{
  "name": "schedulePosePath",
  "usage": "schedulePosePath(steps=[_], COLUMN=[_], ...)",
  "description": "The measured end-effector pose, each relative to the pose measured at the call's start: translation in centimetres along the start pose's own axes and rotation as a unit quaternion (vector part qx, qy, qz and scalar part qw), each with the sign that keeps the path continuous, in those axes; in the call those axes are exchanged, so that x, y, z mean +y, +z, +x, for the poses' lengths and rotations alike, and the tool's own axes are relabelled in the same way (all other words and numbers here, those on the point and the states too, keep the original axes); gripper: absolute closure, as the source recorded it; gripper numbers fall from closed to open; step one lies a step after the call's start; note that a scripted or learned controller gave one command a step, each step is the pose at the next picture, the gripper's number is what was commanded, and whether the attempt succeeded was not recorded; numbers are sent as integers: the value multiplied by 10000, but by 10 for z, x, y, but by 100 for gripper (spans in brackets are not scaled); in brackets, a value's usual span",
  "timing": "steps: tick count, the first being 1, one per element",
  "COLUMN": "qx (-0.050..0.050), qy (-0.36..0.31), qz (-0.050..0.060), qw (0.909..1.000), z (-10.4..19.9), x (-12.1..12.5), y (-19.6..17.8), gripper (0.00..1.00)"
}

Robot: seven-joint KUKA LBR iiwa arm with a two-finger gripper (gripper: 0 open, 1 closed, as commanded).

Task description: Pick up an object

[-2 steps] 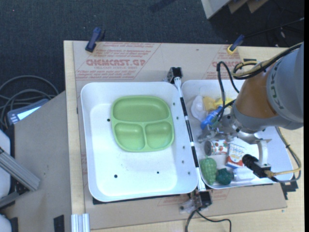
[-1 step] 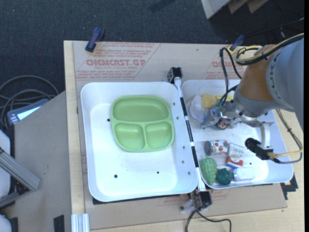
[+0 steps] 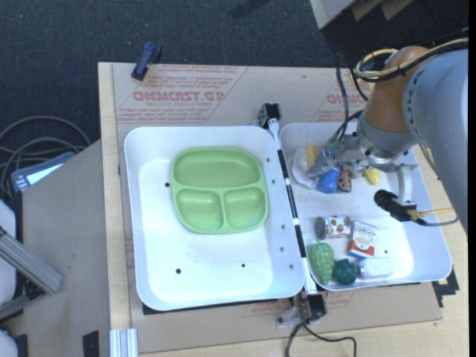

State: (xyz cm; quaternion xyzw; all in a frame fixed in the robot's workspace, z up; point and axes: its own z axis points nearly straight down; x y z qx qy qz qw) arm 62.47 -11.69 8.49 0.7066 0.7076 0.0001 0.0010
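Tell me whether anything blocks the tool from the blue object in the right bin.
Nothing visible does. The tool is low in the far part of the right bin, right at the blue object. A yellow item and a small brown item crowd beside the blue one, so a grasp could catch them too.

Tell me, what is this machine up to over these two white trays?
A grey and orange arm reaches in over the right bin, which holds a heap of small toys. Its pincer is down among the far ones, next to a blue piece and a yellow piece. Nothing looks lifted yet. The left bin holds a green divided plate.
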Motion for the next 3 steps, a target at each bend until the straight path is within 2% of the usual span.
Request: schedulePosePath(steps=[1, 2, 3], qx=[5, -11, 11], qy=[1, -5, 1], qz=[22, -15, 11], qw=[10000, 10000, 10000], z=[23, 23, 80], x=[36, 38, -32], y=[0, -14, -119], gripper=[0, 100, 100])
